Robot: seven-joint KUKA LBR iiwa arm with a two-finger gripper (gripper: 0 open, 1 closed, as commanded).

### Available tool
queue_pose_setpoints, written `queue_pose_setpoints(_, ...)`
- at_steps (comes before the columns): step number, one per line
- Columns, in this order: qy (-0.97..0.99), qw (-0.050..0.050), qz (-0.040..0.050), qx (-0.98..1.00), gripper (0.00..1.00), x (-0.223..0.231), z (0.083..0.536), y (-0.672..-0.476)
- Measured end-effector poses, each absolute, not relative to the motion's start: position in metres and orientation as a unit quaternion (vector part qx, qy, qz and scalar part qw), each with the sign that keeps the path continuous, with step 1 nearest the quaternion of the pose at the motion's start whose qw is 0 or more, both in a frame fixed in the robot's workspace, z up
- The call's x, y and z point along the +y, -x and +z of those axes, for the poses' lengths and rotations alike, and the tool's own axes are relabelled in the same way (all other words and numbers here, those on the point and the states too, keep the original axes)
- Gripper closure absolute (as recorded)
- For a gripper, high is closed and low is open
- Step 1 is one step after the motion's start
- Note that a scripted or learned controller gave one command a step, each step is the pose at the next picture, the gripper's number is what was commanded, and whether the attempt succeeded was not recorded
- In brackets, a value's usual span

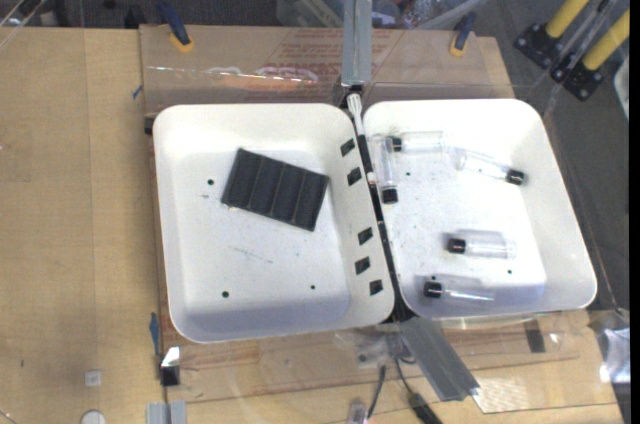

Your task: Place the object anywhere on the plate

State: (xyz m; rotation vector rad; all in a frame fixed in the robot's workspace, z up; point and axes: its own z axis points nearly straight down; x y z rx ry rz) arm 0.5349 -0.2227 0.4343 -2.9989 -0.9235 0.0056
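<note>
Camera view, flat ribbed black plate (275, 189) in left white bin (190, 312), clear black-capped vials (478, 245) in right bin (570, 282).

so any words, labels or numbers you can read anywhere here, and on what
None can be read.
Cardboard sheet behind the bins: faint reddish print, too blurred to read.
Clear vials in the right bin: no legible markings.
Dark ridged plate in the left bin: no text visible.
</note>
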Motion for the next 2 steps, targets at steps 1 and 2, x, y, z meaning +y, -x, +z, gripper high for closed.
queue_pose_setpoints(1, 0.956, 0.002, 0.0016, -0.294, 0.0, -0.2227, 0.4343, -0.535)
queue_pose_setpoints(2, 0.956, 0.002, 0.0015, -0.294, 1.0, -0.2229, 0.4442, -0.5356)
